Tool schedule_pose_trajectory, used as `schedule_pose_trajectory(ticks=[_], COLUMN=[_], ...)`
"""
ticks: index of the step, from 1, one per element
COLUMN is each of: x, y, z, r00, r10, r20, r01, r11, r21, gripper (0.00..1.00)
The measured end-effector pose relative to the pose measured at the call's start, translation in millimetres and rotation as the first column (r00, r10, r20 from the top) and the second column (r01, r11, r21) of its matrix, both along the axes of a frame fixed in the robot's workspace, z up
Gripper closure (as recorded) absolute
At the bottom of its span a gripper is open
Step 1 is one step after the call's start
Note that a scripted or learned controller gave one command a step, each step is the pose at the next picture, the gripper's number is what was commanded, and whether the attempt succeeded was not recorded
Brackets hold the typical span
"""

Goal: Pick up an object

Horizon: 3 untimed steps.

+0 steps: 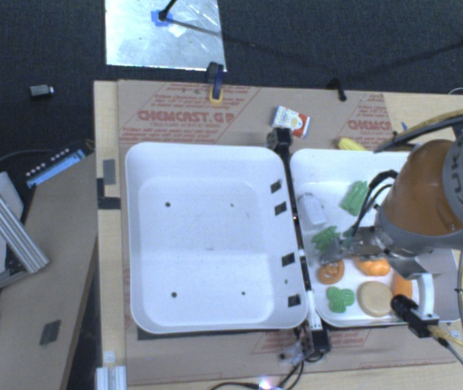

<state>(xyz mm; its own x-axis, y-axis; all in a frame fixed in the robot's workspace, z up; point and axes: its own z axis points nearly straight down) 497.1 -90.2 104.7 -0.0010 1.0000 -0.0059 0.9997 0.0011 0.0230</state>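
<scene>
The arm [434, 197] reaches in from the right over the right bin [321, 162], its grey body and orange band covering much of that bin. The gripper [352, 244] sits low among the toys near the middle of the bin, but how far its claw is open, and whether it has hold of anything, cannot be told from this angle; nothing is plainly seen between its tips.

The objects all lie in the right bin. A light green piece [354, 197] rests toward the far side, just left of the arm. A pale clear piece [313, 211] lies beside the bin's left wall. A dark green leafy piece [326, 238] sits just left of the gripper. Nearer, an orange ring-shaped piece [331, 272] lies close to the left wall, with an orange piece [373, 266] to its right, just beside the gripper. At the near edge are a green piece [340, 299] and a round tan piece [374, 298] side by side.

The left bin [207, 234] lies just beside the right one. Beyond the bins, a small red and white carton [291, 120] and a yellow piece [351, 145] rest on the brown board [183, 116].
</scene>
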Motion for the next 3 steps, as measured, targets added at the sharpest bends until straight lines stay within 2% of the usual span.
schedule_pose_trajectory(ticks=[1,2,3], x=[0.0,-6.1,-5.5], y=[0.4,2.6,2.6], z=[-0.5,-9.1,1.1], r00=[1.0,1.0,1.0], r10=[0.0,0.0,0.001], r20=[0.001,-0.02,-0.018], r01=[0.0,0.0,-0.001], r11=[1.0,1.0,1.0], r21=[0.0,0.006,0.006], gripper=[0.0,0.0,1.0])
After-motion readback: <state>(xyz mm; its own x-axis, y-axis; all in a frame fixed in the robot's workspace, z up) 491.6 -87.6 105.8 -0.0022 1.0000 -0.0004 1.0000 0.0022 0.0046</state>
